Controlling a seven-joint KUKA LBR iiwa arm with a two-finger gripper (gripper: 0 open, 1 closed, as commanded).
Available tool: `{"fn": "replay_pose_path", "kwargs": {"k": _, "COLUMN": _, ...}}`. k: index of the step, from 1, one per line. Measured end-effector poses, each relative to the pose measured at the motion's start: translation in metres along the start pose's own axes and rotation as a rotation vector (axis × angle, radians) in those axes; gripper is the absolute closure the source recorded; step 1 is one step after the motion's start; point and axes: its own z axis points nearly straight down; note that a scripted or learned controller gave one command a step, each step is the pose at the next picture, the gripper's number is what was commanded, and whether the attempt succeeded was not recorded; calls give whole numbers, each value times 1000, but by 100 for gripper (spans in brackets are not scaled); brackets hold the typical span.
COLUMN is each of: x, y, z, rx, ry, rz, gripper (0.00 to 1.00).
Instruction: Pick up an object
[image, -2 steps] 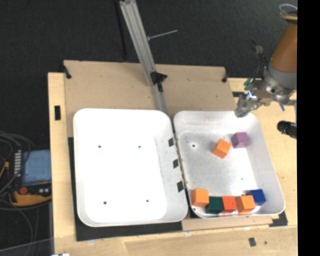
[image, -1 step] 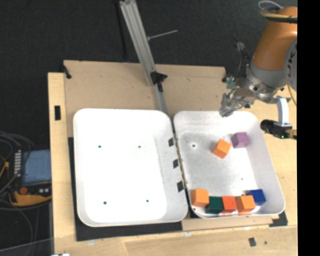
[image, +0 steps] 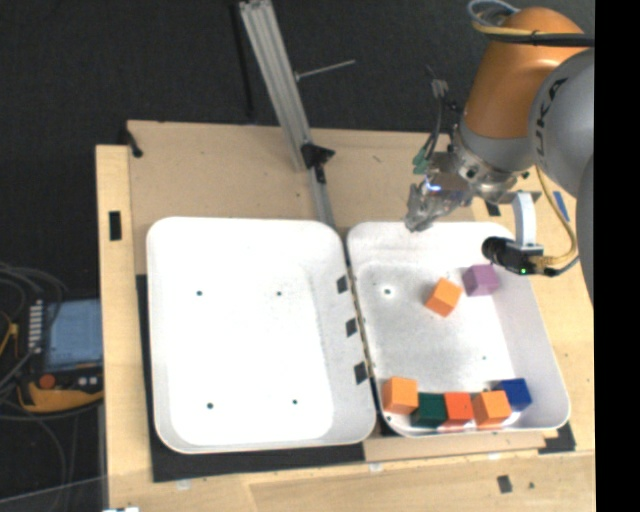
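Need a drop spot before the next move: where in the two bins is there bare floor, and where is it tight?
The left bin has bare floor wall to wall. In the right bin, the middle is free, between the orange block and purple block above and the row of blocks along the near wall. That near wall is crowded.
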Motion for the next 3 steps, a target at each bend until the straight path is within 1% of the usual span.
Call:
{"fn": "replay_pose_path", "kwargs": {"k": 1, "x": 43, "y": -12, "z": 4, "rx": 0, "ry": -1, "rz": 1, "gripper": 100}}
{"fn": "replay_pose_path", "kwargs": {"k": 2, "x": 86, "y": -17, "z": 2, "rx": 0, "ry": 1, "rz": 0, "gripper": 100}}
{"fn": "replay_pose_path", "kwargs": {"k": 3, "x": 131, "y": -26, "z": 13, "rx": 1, "ry": -1, "rz": 1, "gripper": 100}}
